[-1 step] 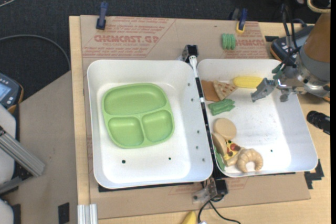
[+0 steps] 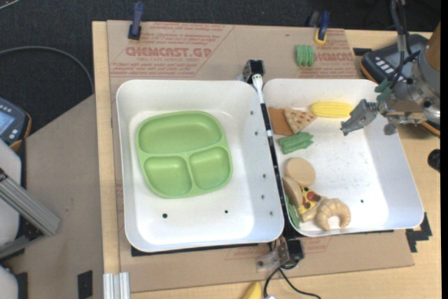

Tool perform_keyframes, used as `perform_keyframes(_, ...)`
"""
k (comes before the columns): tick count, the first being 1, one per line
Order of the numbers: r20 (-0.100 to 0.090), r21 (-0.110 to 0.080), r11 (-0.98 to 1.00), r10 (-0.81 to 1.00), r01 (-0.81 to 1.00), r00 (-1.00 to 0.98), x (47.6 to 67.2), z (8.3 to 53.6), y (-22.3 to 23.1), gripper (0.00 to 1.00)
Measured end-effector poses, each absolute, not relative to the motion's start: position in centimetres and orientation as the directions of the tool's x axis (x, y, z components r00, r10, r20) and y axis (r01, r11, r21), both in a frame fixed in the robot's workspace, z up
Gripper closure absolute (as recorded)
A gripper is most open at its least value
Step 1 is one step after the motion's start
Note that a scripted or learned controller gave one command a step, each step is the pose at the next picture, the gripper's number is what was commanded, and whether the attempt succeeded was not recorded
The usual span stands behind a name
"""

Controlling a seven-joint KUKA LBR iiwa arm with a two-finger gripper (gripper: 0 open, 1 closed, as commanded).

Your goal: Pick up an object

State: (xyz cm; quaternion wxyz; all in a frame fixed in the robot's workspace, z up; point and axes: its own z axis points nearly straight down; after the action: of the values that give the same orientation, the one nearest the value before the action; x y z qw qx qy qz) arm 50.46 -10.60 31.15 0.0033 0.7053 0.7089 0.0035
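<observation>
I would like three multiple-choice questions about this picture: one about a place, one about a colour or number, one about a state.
1. Where is the green divided plate?
A. in the left bin
B. in the right bin
C. on the cardboard outside the bins

2. How many compartments does that plate have?
A. two
B. three
C. five

3. How does the gripper stand to the corn cob?
A. it holds the cob lifted
B. it is beside the cob, which lies in the right bin
C. it is over the left bin

Answers:
1. A, the plate lies inside the left bin.
2. B, one long section above two smaller ones.
3. B, the cob lies just left of the gripper.
</observation>
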Motion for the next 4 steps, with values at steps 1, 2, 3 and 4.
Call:
perform_keyframes(1,0.000,0.010,0.007,1.000,1.000,-0.007,51.4,38.1,-6.1,0.00)
perform_keyframes(2,0.002,0.004,0.010,1.000,1.000,-0.010,49.8,39.3,1.8,0.00)
perform_keyframes(3,-0.001,0.006,0.002,1.000,1.000,-0.002,49.9,40.3,1.3,1.00)
perform_keyframes(4,0.003,0.004,0.010,1.000,1.000,-0.010,47.9,42.3,9.6,1.00)
